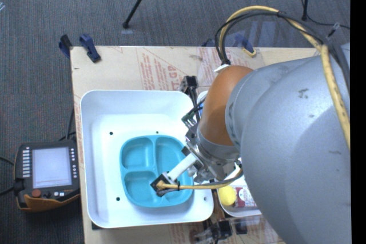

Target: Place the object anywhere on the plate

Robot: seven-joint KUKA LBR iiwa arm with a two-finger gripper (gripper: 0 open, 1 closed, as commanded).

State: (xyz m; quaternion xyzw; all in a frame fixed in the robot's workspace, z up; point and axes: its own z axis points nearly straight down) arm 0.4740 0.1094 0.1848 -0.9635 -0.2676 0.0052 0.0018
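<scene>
I am looking down on the bench (131, 68). The left white bin (94, 123) is sitting along the bench's left edge, holding a blue divided plate (143, 163) flat inside it. The grey arm (286, 140) is reaching in from the right edge, with its gripper (207, 170) hanging by the plate's right rim. I cannot tell whether it is clenched or released. A round yellow object (227, 196) is lying in the right bin (240, 213) near the front edge.

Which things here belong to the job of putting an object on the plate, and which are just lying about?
Job:
blue divided plate
left bin holding it
yellow object, probably the one to place

Lying about:
handheld screen unit on the floor
blue clamp
red-and-white packet
</scene>
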